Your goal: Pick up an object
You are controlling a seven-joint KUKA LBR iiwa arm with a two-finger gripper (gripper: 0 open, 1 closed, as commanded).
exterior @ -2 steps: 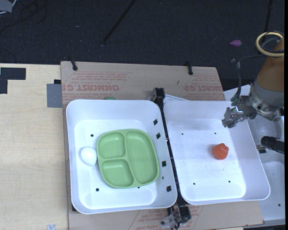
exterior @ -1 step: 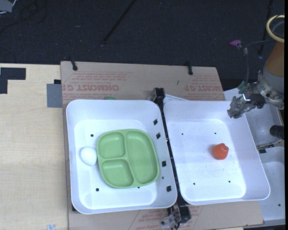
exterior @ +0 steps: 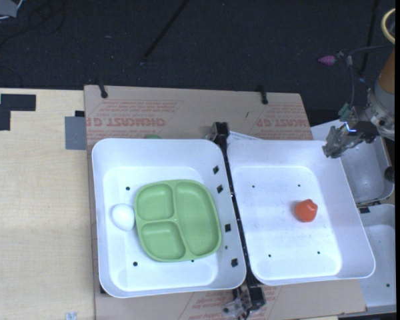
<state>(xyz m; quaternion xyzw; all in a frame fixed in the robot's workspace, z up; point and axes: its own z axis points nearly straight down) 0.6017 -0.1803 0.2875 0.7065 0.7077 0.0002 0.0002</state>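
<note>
Small orange rounded plastic object [exterior: 306,210] in right white bin [exterior: 360,245], well left and nearer than gripper [exterior: 335,143] at far-right rim, cardboard lettering unreadable

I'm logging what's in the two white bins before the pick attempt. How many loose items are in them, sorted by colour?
Green: 1, the divided plate in the left bin
White: 1, the egg-shaped object touching the plate's left edge
Orange-red: 1, the small object in the right bin
Total: 3
</note>
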